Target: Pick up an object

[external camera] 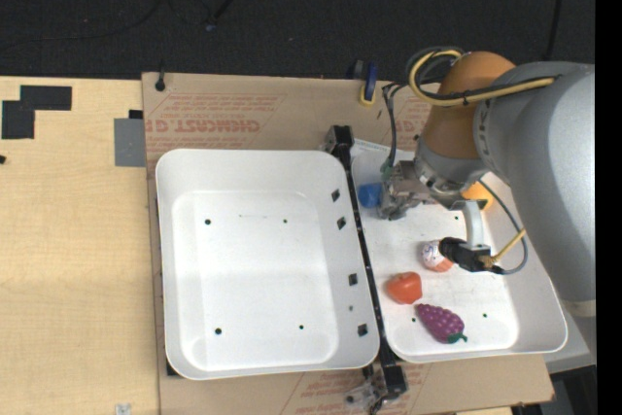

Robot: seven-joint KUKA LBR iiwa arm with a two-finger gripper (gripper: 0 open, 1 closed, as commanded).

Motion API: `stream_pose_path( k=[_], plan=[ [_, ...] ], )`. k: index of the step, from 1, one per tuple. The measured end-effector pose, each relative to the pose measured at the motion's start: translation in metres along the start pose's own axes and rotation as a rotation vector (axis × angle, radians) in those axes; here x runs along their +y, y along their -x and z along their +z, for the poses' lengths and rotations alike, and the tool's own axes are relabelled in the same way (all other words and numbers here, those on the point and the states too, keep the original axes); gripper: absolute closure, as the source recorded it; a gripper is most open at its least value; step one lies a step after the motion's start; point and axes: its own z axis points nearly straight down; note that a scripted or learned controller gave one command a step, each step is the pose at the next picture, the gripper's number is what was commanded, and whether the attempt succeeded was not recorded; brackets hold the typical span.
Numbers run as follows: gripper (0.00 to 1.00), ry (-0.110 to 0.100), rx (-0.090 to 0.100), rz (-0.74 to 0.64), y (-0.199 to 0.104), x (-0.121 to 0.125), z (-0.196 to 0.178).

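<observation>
The tool (397,202) hangs low in the right bin (544,326), just beside a small blue block (369,196); I cannot tell its state. The block looks light, stiff, probably best pinched across flat sides.

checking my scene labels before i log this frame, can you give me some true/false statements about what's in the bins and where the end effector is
1. All the loose objects lie in the right bin. True.
2. The purple grape bunch lies in the left bin. False: it lies in the right bin, near its front edge.
3. The red-orange object sits between the blue object and the grapes. True.
4. The end effector hovers over the left bin. False: it is over the right bin, beside the blue object.
5. The white-and-orange ball touches the grapes. False: they lie apart.
</observation>
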Motion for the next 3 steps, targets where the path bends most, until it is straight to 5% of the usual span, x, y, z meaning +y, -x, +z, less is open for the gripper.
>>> stream_pose_path(
  k=[1,2,3],
  plan=[
    [0.0,-0.004,-0.001,0.001,0.001,-0.002,0.0],
    [0.0,-0.005,-0.002,0.005,0.038,-0.009,0.0],
    [0.0,-0.002,-0.001,0.002,0.035,0.006,0.0]
  ],
)
